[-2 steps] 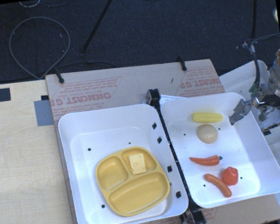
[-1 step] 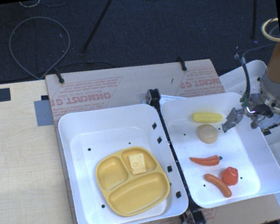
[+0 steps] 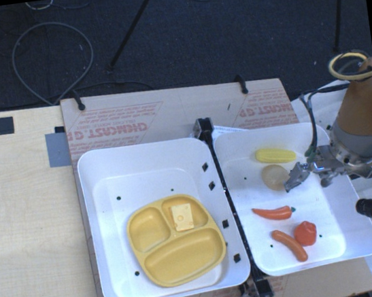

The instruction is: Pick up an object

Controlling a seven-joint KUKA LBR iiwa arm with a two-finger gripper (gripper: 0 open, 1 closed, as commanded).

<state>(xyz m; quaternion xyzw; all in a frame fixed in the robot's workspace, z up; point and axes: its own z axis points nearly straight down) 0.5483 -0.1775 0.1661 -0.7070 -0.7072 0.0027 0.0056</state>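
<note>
1. I see the arm [image 3: 362, 109] reaching in from 3 o'clock, with the gripper [image 3: 297, 175] low over the right bin [image 3: 353, 241], its tip just at the right edge of a pale round object [image 3: 273, 177].
2. I can't tell how the gripper is set here; it's too small and dark to read. Nothing visibly sits between them, so I'm not calling a grasp.
3. Candidates in the right bin: a yellow corn-like piece [image 3: 276, 156] at 12 o'clock, the pale round object just below it, an orange carrot [image 3: 273, 213] near center, a red pepper [image 3: 306, 232] and an orange sausage-shaped piece [image 3: 289, 245] at 6 o'clock.
4. The left bin [image 3: 102, 190] holds a yellow divided plate [image 3: 177, 240] with a small yellow block [image 3: 182, 217] in its upper right compartment.
5. My read of the step: approach or descent onto the pale round object, pick not yet done.
6. Next move as I judge it: centre on that object, close, lift straight. It looks rounded, so it could roll off toward 9 o'clock.
</note>
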